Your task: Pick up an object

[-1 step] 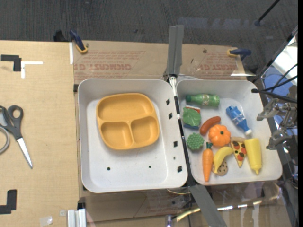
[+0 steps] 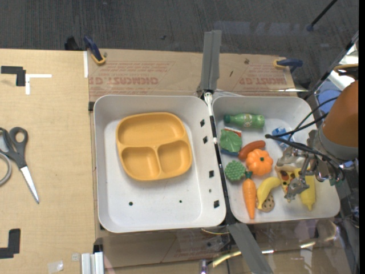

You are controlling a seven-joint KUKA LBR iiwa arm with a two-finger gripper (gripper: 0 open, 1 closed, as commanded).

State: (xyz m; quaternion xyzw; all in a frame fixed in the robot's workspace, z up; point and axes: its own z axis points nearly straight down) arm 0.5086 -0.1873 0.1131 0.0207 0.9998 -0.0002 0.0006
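The right bin [image 2: 296,104] holds several toy foods: a green bottle [image 2: 244,120], a green packet [image 2: 231,141], a red sausage [image 2: 252,148], an orange pumpkin [image 2: 260,163], a broccoli [image 2: 235,170], a carrot [image 2: 250,197], a banana [image 2: 267,188] and a yellow piece [image 2: 308,194]. My gripper [image 2: 293,180] is low in the right part of this bin, between the banana and the yellow piece, over a small tan and yellow toy [image 2: 285,165]. The arm's orange band [image 2: 345,121] hangs above the bin's right wall.
The left bin [image 2: 108,210] holds a yellow divided plate [image 2: 154,145]. Scissors [image 2: 20,158] lie on the bench at far left. Blue clamps [image 2: 94,50] [image 2: 290,63] sit at the cardboard's back edge. Cables run from the arm over the right bin.
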